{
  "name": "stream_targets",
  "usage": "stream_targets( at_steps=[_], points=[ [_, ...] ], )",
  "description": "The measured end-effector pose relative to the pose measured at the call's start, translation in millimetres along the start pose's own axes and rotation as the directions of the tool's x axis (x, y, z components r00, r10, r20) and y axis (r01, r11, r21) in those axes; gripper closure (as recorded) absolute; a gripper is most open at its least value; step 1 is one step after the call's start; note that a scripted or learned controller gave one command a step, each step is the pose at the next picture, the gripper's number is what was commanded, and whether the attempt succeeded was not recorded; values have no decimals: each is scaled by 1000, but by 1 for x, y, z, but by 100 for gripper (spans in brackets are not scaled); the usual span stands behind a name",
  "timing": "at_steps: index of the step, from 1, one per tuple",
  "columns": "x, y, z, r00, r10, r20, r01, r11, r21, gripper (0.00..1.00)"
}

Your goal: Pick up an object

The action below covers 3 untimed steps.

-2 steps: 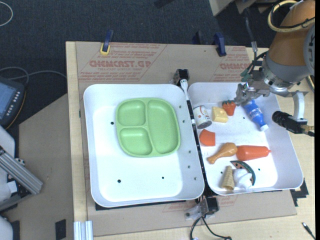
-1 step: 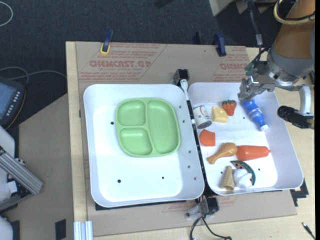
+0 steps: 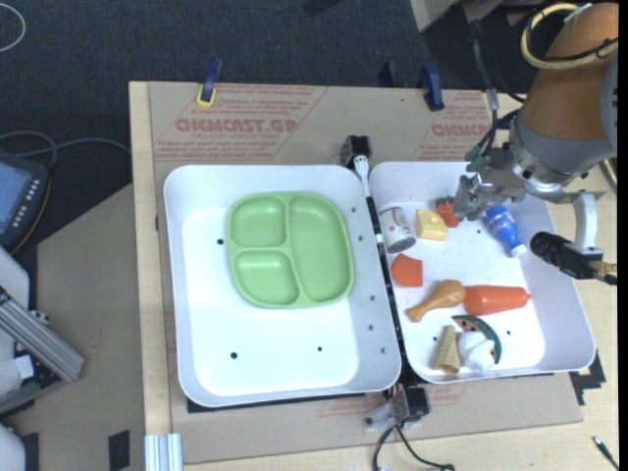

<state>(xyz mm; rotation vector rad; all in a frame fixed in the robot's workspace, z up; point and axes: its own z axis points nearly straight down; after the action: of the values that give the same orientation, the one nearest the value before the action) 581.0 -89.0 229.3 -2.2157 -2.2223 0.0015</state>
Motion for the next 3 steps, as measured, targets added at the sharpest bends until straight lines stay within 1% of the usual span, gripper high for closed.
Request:
stream_targets(
  at_steps=[1, 2, 3],
  points=[
    [50, -38, 3, 1000, -2, -1, 2, 1000, 2, 100],
    [67, -38, 2, 1000, 0, 0, 0, 1000, -1, 100],
    [60, -38, 14, 1000, 4, 1, -4, 1000, 1, 100]
  ],
)
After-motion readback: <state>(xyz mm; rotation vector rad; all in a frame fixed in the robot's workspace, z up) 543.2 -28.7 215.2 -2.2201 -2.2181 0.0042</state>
